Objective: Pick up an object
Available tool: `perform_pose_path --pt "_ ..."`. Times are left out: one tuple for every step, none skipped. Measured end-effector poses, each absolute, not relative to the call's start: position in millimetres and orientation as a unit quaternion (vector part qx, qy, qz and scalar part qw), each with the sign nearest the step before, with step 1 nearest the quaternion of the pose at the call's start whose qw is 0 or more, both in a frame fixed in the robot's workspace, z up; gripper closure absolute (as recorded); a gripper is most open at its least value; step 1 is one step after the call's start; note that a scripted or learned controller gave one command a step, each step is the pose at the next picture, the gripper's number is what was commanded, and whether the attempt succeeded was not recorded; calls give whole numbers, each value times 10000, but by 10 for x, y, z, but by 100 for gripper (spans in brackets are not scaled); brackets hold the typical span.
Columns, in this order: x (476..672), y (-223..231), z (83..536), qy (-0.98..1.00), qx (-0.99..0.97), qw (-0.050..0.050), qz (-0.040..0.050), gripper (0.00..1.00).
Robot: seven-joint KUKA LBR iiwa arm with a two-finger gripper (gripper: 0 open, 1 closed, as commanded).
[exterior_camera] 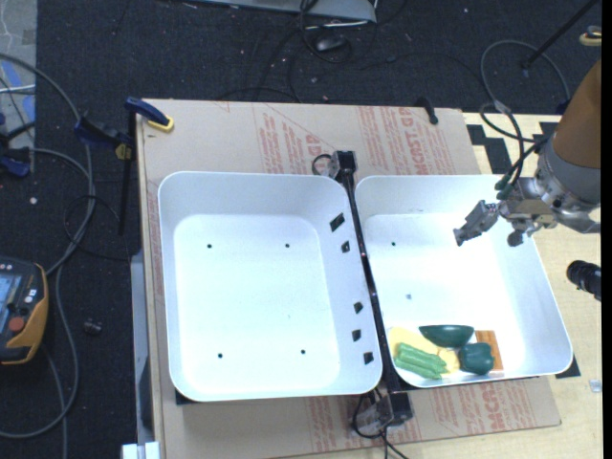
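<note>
Look at your gripper [495, 224]: it hangs over the upper right part of the right bin [535, 285], reaching in from the right on the grey arm [574, 175] with its orange band. The two fingers [474, 224] stand spread apart, one pointing left and down, the other shorter one sitting to its right, and you can see white bin floor through the gap between them. Nothing sits between them.

The things you could pick up all lie well below the fingers, gathered in the near corner of the right bin. Straight down from the fingers you find a dark green bowl-like piece [447, 334]. Just below and left of that lies a light green ribbed object [420, 360], resting on a pale yellow flat piece [406, 340]. To the right of the ribbed object sits a small teal lump [476, 358], and an orange flat piece [489, 339] touches it from behind. These five crowd together, touching or nearly so.

Far to the left of the fingers, past the black divider [361, 266] between the bins, you see the left bin [191, 256].
</note>
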State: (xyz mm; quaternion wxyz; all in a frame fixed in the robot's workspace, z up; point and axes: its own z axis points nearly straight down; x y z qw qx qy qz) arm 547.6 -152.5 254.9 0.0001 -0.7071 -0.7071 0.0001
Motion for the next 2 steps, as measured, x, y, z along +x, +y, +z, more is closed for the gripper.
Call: perform_pose_path --pt "5478 -1524 2651 -7073 -7069 0 0 100" --pt "5606 -1007 4105 -7086 -7056 -44 -41 100"
